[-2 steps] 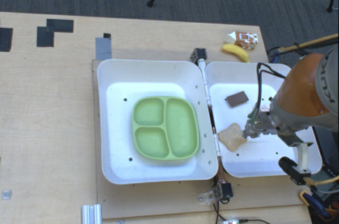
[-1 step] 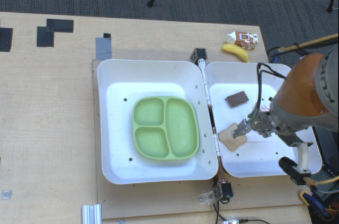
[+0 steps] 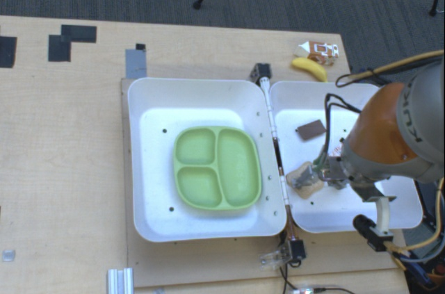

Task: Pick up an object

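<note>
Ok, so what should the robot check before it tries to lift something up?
1. Gripper low in the right bin: ok.
2. Gripper beside the tan crumpled object: ok.
3. Object really between the fingers: cannot tell.
4. Dark brown flat piece lies apart from the gripper, out of the way: ok.
5. Green divided plate sits in the left bin, away from the arm: ok.
6. Banana lies outside the bins on the bench: ok.

A green three-compartment plastic plate (image 3: 217, 168) lies in the left white bin (image 3: 149, 167); a small dark flat rectangle (image 3: 310, 129) lies in the right white bin (image 3: 292, 122).
</note>
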